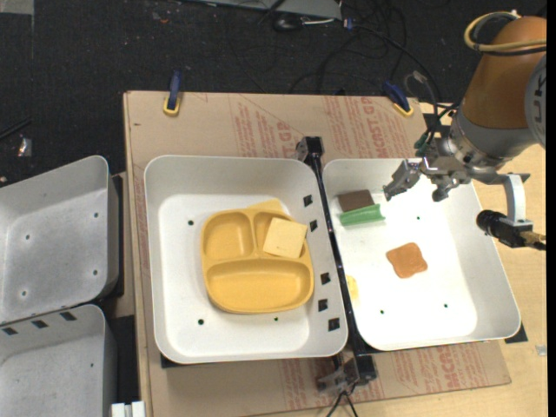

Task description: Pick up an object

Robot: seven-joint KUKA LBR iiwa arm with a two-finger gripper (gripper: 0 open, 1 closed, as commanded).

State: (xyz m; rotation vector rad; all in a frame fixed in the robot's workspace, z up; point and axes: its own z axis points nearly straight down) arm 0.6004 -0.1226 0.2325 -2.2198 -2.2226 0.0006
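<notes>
End effector: the end effector (419,181) hangs over the far part of the right bin (486,320), with two dark prongs spread apart and nothing between them, so it looks released and empty.
Arm: the grey arm with its orange band (504,55) comes in from the right and leans over the bin's far right corner.
Nearest candidates: a brown block (354,201) and a green block (360,215) lie touching each other near the bin's left wall, just to the left of the end effector and nearer the camera.
Other candidate: an orange-brown flat piece (407,260) lies alone near the middle of the right bin, well apart from the walls.
Left bin: the left bin (165,320) holds a yellow divided tray (234,285) with a pale yellow square (285,237) resting on it.
Step in hand: judged from the pose, this is the approach before a descent; no object is held yet.
How to do it well: the flat piece offers clear room on all sides but little height to pinch, so the prongs would need to go low. The block pair stands taller, yet the divider wall sits close and the two touch, so straddling one block across its narrow width, with the prongs kept off the wall, seems the safer choice.
Risk: closing on both blocks at once could squeeze one out.
</notes>
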